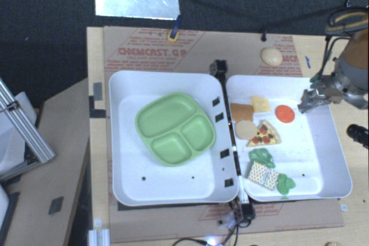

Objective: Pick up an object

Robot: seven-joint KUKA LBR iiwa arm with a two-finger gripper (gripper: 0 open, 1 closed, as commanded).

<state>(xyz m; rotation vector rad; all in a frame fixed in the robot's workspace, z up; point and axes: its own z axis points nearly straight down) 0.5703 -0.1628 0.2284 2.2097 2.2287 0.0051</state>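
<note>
My gripper (307, 102) hangs over the right edge of the right bin (323, 141), just right of a red round slice (285, 114). Nothing shows between its fingers. To the left of the slice lie a yellow cheese piece (260, 103), a brown bread slice (241, 111), a tan round piece (245, 129) and a pizza slice (264, 135). Nearer the front of the bin sit green leafy pieces (262, 155), a patterned cracker-like block (263, 175) and another green piece (285, 184).
The left bin (124, 181) holds a green divided plate (174, 128). A beige egg-like object (271, 56) rests on the cardboard behind the right bin. A black divider (226, 124) runs between the bins.
</note>
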